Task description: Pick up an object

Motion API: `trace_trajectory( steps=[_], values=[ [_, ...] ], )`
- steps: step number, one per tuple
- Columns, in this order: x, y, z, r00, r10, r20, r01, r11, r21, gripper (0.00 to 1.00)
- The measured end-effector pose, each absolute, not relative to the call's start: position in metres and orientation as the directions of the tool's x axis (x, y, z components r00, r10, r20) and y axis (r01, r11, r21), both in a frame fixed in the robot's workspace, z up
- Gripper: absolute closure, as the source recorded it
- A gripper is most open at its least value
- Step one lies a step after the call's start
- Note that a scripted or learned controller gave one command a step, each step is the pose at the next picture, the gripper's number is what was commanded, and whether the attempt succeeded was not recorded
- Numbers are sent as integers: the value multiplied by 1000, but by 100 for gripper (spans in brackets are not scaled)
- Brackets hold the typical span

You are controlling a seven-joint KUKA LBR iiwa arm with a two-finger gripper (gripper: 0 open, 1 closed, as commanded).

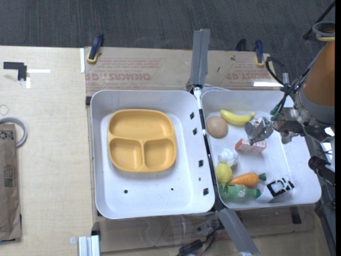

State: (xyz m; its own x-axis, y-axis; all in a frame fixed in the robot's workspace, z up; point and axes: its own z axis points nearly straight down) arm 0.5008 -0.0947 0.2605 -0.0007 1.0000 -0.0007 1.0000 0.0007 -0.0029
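My gripper (258,130) hangs over the middle of the right bin (298,159), just above a small red and white carton (250,146). A yellow banana (237,116) lies up and to its left, with a brown round item (217,127) beside it. Lower in the bin are a white garlic bulb (228,156), a lemon (224,172), an orange carrot (246,179) and a green bottle (240,192). A black and white object (279,186) sits at the bin's front right.
The left bin (106,191) holds a yellow divided plate (142,140). A grey divider bar (200,57) runs between the bins at the back. The arm's orange band (322,76) enters from the right.
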Motion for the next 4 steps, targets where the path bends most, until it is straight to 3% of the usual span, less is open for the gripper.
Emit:
trace_trajectory(
  steps=[1,2,3,4],
  values=[
    [557,-123,161,351,937,-1,936,-351,-4,0],
    [581,-149,163,530,848,-2,848,-530,-2,0],
    [612,-139,91,356,934,-2,934,-356,-3,0],
    [612,-140,100,357,934,-3,934,-357,-4,100]
  ],
)
